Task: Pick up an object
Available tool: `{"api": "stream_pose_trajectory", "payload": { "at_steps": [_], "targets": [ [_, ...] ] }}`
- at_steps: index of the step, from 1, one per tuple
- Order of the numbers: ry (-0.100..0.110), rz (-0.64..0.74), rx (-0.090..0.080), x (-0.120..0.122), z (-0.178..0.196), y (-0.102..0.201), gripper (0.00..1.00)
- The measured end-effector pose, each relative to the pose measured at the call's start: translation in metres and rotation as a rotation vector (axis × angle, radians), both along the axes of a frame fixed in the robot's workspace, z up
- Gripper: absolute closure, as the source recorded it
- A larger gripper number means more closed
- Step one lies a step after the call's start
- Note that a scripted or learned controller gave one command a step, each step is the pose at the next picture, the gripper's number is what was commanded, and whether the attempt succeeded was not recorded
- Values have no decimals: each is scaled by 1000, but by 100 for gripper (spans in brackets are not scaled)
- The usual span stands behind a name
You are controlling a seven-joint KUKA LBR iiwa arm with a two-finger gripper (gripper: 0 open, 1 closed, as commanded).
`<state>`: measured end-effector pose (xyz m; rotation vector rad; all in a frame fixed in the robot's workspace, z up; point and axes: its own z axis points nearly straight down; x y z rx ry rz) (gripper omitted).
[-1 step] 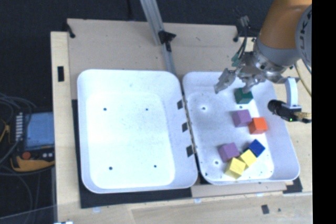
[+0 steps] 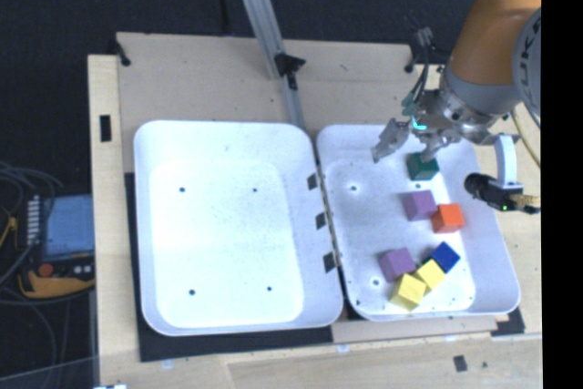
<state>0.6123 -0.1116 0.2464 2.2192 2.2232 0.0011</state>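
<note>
I see the gripper (image 2: 412,144) spread open over the right bin (image 2: 364,223), green block (image 2: 422,166) just beneath, nothing held.

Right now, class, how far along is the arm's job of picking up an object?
Done: the pincer has reached the right bin and hangs by the green block. In hand: nothing visibly gripped. Left: grasping and lifting; the purple, orange, blue and yellow blocks all lie on the bin floor.
</note>
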Motion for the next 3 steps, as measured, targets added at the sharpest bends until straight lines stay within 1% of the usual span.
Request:
{"api": "stream_pose_trajectory", "payload": {
  "at_steps": [1,2,3],
  "targets": [
    [5,-3,-2,3,-49,-11,0],
    [6,-3,-1,2,-113,-13,0],
    [0,-3,-2,3,-151,-14,0]
  ]
}}
